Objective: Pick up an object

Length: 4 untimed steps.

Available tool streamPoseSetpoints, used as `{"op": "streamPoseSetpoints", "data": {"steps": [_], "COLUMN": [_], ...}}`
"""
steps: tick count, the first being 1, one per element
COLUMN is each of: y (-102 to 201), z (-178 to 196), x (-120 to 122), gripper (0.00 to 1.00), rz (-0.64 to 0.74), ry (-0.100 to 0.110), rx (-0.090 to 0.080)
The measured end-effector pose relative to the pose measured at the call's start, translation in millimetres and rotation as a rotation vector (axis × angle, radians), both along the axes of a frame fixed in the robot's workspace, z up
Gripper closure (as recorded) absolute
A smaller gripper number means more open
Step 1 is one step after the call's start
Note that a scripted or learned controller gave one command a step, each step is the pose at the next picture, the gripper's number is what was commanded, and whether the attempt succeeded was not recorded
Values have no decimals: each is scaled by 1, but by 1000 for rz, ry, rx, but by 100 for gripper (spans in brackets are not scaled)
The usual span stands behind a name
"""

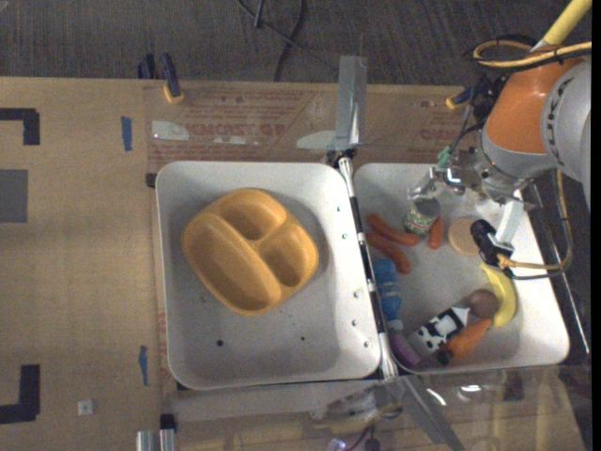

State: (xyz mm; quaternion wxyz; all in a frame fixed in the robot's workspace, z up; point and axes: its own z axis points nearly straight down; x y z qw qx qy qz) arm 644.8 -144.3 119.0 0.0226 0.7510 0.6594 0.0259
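My gripper (427,194) hangs over the back left part of the right bin (554,336), on the grey arm with its orange band. Directly below it and touching it in this view is a small greenish jar (419,220); whether it is gripped I cannot tell. Beside the jar lie three red sausage-like pieces (392,232), and a tan disc (461,238) lies to their right. Nearer the front are a banana (503,295), a brown lump (482,302), an orange carrot (470,336), a black-and-white toy (439,329), a blue item (386,289) and a purple item (405,349).
The left bin (188,346) holds a yellow divided plate (250,249). A metal divider (362,252) runs between the bins. A black cable end (486,238) and a yellow cable hang near the tan disc. The bench lies to the left.
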Motion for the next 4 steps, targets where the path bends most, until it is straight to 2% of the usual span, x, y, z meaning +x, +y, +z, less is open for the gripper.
{"op": "streamPoseSetpoints", "data": {"steps": [1, 2, 3, 4], "y": [28, 3, -64, -58], "z": [79, 192, -10, -13], "x": [18, -1, 16, -37], "gripper": [0, 0, 0, 0], "rz": [-101, 173, -219, -347], "ry": [65, 64, 59, 28], "rx": [2, -9, 13, 9]}}
